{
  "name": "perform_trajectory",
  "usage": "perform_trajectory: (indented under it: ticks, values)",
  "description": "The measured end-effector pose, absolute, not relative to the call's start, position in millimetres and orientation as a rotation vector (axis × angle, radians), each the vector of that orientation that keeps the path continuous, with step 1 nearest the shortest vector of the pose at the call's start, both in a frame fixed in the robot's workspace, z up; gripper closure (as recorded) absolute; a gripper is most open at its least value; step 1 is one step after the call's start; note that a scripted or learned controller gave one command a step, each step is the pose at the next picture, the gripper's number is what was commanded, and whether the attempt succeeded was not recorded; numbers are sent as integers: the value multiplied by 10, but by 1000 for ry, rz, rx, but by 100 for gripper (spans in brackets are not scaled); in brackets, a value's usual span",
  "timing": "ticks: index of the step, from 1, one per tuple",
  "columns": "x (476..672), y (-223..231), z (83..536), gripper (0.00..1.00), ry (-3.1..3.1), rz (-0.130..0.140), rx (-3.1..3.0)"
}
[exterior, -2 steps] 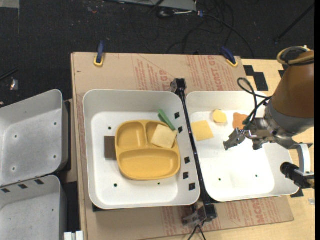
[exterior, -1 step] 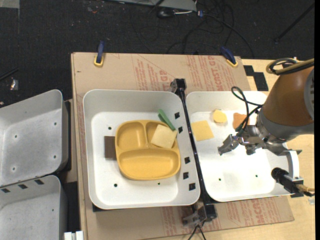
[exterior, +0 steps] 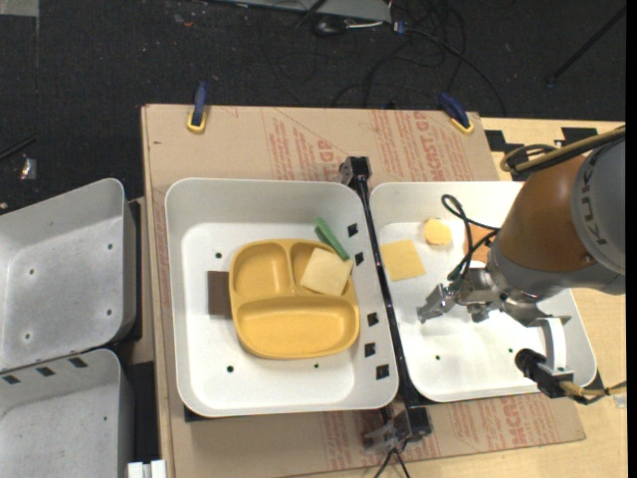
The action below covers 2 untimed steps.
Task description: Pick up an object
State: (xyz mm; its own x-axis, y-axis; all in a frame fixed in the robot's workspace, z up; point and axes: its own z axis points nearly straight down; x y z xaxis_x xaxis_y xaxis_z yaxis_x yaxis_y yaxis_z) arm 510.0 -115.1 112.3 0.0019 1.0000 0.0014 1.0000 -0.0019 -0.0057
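Objects within reach lie in the right bin [exterior: 572,361]: a flat yellow square [exterior: 403,260] right of centre frame, near the divider, and a small yellow lump [exterior: 437,232] just above and right of it. The gripper [exterior: 438,304] hangs below the square, fingers seemingly slightly apart with nothing between them, though that is hard to read. To grasp well, I judge it should centre over one piece, descend squarely, and close on opposite edges; the thin square may need a low, flat approach.
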Motion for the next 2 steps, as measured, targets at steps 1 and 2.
perform_trajectory:
  ticks: [1, 2]
  values:
    - [5112, -1154, 1259, 100, -2218, 0, -2225]
    - [5104, -1201, 1877, 100, -2226, -4, -2223]
